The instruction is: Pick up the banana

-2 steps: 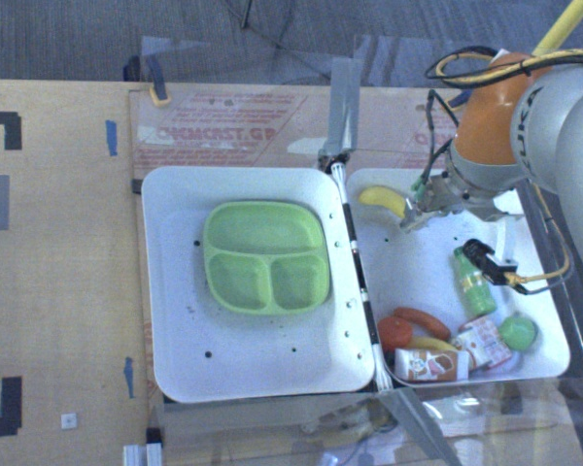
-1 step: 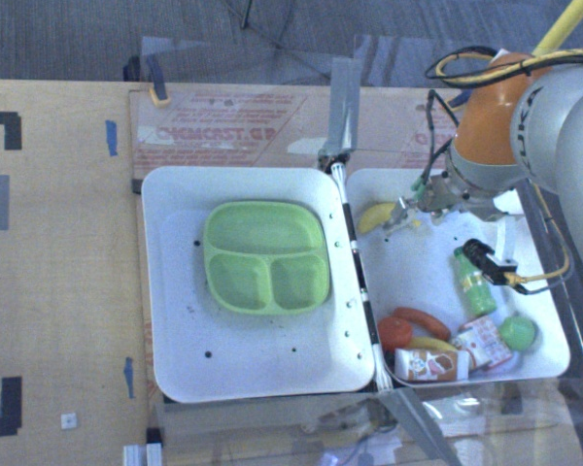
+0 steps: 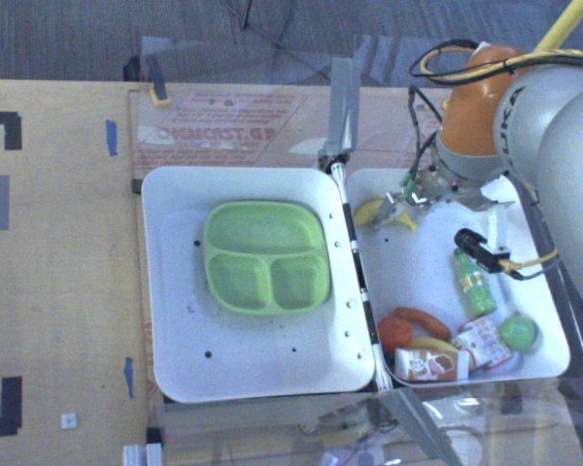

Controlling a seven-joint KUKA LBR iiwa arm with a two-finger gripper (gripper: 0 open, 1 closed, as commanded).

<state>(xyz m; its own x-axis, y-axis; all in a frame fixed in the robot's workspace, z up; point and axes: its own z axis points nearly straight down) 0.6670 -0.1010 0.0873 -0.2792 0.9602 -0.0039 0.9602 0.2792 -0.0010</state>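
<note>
A yellow banana (image 3: pixel 372 212) lies at the far left corner of the right bin (image 3: pixel 554 352), close to the wall between the two bins. My gripper (image 3: pixel 405 202) is down right over the banana's right half, so yellow shows on both sides of it. The grey arm with its orange band (image 3: pixel 476 115) comes in from the upper right. From this angle I cannot make out whether the banana is gripped or merely touched.
A green divided plate (image 3: pixel 267 255) sits in the left bin (image 3: pixel 175 357). In the right bin lie a green bottle (image 3: pixel 476 289), a red pepper (image 3: pixel 423 320), a tomato (image 3: pixel 394 333), a second yellow piece (image 3: pixel 432 344), cartons (image 3: pixel 432 364) and a green ball (image 3: pixel 518 333).
</note>
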